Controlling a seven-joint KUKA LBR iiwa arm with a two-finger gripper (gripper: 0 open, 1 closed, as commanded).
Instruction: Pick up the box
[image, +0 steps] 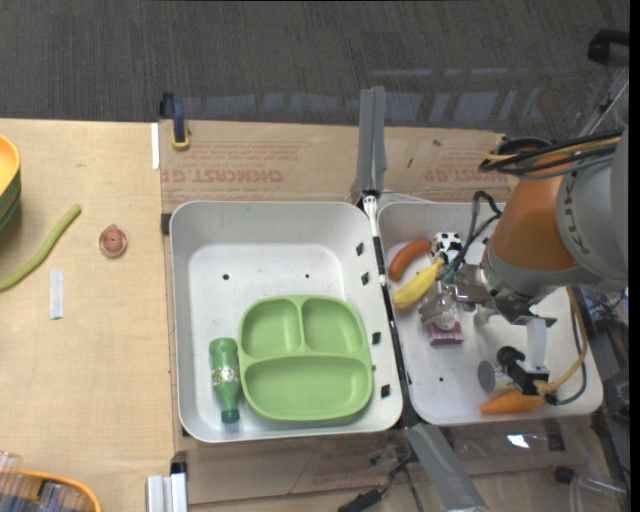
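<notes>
The box (444, 327) is small, with a pale top and a dark red lower edge, and lies in the right bin (440, 395) near its left side. My gripper (455, 297) hangs just above the box's upper end, under the grey wrist and orange band (530, 235) of the arm. The wrist hides the contact between gripper and box, so I cannot tell whether the box is held.
A banana (415, 285), a red sausage (405, 257) and a black-and-white toy (446, 243) lie just left of the gripper. A carrot (508, 402) and a grey disc (486, 375) sit at the bin's front. The left bin (200, 250) holds a green divided plate (303, 357) and a green bottle (226, 378).
</notes>
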